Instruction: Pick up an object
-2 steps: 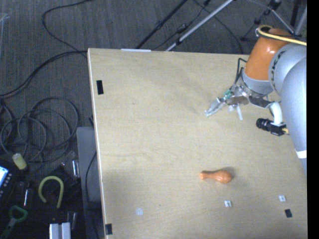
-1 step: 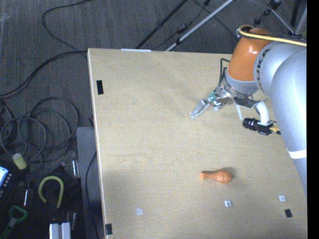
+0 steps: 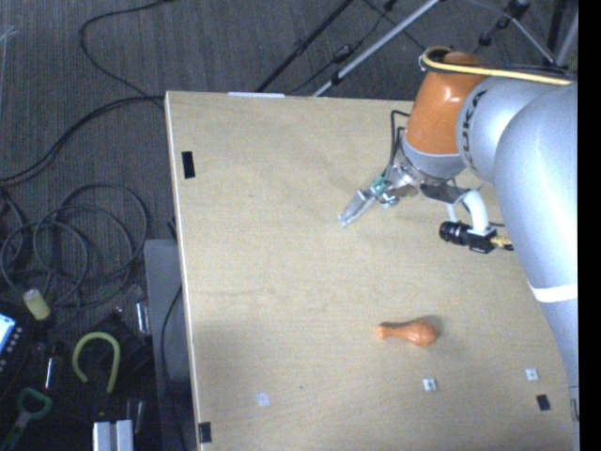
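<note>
The gripper (image 3: 352, 212) hangs over bare board (image 3: 263, 280), near the upper middle of the surface, its fingers drawn close together to a narrow point and holding nothing. The only loose thing is a small orange gourd (image 3: 409, 332), lying flat low on the board, well apart from the gripper and at about five o'clock from it. Its long axis runs nearly three to nine o'clock: the fat bulb sits at the three o'clock end, the thin neck tapers toward nine. A grasp would likely want the jaws opened first, then set across that axis, closing from twelve and six o'clock over the bulb.
</note>
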{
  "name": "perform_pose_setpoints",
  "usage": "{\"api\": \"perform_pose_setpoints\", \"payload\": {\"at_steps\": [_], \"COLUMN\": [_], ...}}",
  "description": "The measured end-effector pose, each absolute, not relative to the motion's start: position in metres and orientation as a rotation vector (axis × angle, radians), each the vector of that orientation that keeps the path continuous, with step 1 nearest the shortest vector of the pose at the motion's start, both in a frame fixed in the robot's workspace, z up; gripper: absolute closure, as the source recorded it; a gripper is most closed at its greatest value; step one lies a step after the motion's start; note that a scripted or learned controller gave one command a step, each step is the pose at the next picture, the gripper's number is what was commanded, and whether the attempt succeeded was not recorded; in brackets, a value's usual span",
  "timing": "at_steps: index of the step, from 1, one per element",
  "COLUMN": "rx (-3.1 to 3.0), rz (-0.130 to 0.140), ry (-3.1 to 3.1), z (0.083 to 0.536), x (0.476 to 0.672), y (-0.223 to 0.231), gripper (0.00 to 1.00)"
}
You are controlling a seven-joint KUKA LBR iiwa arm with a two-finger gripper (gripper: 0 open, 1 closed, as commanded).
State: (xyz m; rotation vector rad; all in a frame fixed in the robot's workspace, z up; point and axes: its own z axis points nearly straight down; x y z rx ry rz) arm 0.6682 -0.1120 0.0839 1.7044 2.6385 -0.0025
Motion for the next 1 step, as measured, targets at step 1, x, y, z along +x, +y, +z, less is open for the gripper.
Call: {"api": "perform_pose_setpoints", "payload": {"at_steps": [1], "rx": [1.705], "rz": [0.001], "ry": [2.638], "z": [0.0930], "x": [0.6684], "y": [-0.1111], "gripper": [1.00]}}
